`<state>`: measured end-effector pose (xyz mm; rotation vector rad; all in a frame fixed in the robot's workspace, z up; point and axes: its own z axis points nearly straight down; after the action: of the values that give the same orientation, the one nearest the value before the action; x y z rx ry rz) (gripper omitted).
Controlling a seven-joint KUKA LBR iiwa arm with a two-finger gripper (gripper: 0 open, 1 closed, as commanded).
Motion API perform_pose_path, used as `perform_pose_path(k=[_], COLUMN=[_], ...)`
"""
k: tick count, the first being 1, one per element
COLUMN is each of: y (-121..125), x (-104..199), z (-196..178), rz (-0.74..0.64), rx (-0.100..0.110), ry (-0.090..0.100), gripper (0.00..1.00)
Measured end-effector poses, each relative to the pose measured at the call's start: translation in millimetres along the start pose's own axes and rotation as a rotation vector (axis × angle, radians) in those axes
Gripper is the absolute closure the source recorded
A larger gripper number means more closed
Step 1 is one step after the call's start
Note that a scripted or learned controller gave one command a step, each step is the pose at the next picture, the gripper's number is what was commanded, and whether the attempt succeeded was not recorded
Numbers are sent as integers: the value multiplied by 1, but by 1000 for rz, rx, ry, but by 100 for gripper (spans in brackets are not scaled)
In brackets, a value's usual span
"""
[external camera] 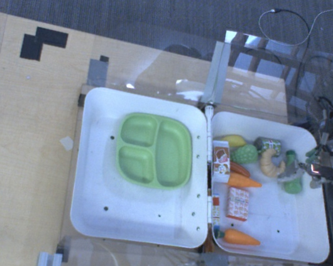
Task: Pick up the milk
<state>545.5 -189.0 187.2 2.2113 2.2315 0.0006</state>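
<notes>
White plastic forms 2 shallow bins set side by side on the pale wooden counter (16,154). The left bin (87,204) holds a green divided plate (154,150) with 3 compartments. The right bin (301,236) holds a scatter of toy food. The milk (220,161), a small carton with a white and red printed face, lies flat along the bin's left wall, close to the divider between the bins. Just to its right are a green bumpy vegetable (245,154) and a yellow lemon (234,141). Below the milk lies an orange carrot (244,182), then a red and white box (238,203), and a second carrot (240,238) near the front wall. A small green can (268,144) and a tan curved pastry (270,163) sit toward the back.

At the right edge, the arm's hand (317,167) hangs over the right side of the right bin, well apart from the milk, above some small green pieces (293,185). Whether its fingers are spread or clenched cannot be told.
</notes>
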Motion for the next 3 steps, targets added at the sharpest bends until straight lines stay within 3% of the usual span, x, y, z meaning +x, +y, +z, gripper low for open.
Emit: perform_pose_path(k=[1,2,3], y=[-57,-57,-55], x=[-17,5,5], z=[-132,0,-10], rz=[-85,87,82], rx=[-4,2,0], ry=[-3,0,0], gripper=[0,0,100])
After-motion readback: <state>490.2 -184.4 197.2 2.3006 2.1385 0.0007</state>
